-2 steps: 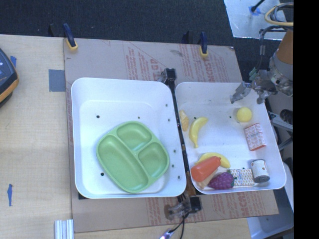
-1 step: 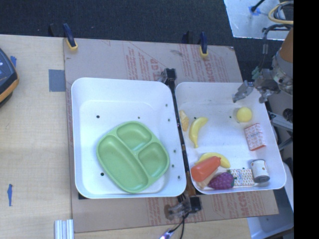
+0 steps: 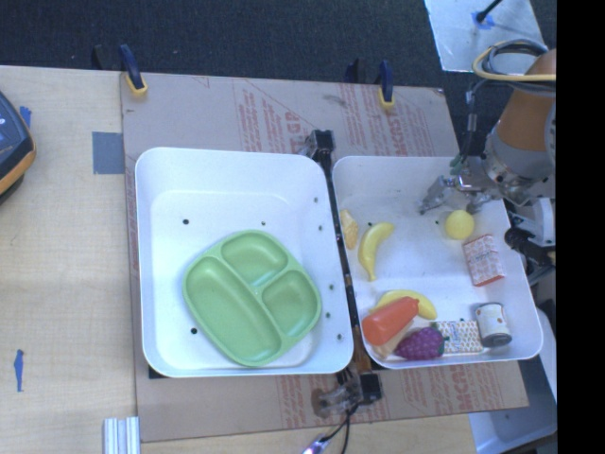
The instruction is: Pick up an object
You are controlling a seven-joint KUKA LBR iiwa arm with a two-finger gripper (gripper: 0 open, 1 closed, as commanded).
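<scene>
One gripper (image 3: 452, 195), fingers spread and empty, hovers just beside yellow ball (image 3: 459, 224) in right bin (image 3: 378, 173); best to centre over ball, descend straight, close gently.

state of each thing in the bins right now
green divided plate: flat in left bin, nothing on it
loose banana: lying on its side, right bin
yellow ball: resting free by the end effector
can: tipped on its side
carrot: lying against second banana

Wooden bench (image 3: 66, 282) bears cardboard sheet (image 3: 274, 112) under two white bins (image 3: 151, 253)
</scene>
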